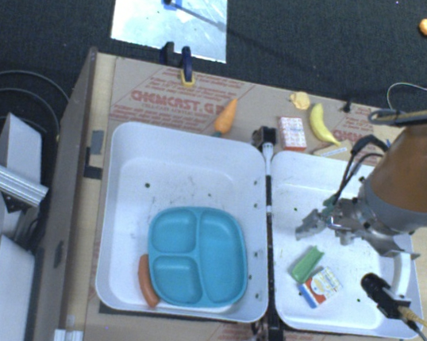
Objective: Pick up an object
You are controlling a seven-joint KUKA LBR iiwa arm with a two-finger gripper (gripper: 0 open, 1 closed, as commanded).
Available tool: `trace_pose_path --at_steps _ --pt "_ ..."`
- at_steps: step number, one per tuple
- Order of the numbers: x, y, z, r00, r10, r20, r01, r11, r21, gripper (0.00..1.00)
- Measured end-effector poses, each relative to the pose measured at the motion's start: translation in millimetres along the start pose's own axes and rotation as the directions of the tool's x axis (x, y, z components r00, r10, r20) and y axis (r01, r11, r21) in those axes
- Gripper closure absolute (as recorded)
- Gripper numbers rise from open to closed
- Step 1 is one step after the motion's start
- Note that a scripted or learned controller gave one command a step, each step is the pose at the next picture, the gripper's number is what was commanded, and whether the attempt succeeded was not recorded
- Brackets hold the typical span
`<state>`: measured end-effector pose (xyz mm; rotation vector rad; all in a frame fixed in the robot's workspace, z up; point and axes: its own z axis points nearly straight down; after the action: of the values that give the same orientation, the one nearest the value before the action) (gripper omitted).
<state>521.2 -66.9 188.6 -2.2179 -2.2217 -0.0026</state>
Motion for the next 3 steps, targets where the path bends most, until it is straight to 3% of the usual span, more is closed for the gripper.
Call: trace_pose_path --at_steps 1,2,3 --pt "-33 -17 106 1.0 0.005 0.003 -0.005 1.0 0.005 0.0" --pt "-57 67 103 1.0 -0.003 0.006 0.003 1.0 -0.01 0.0" --pt "-32 -14 105 1.0 0.002 0.0 -0.002 1.0 0.006 0.0"
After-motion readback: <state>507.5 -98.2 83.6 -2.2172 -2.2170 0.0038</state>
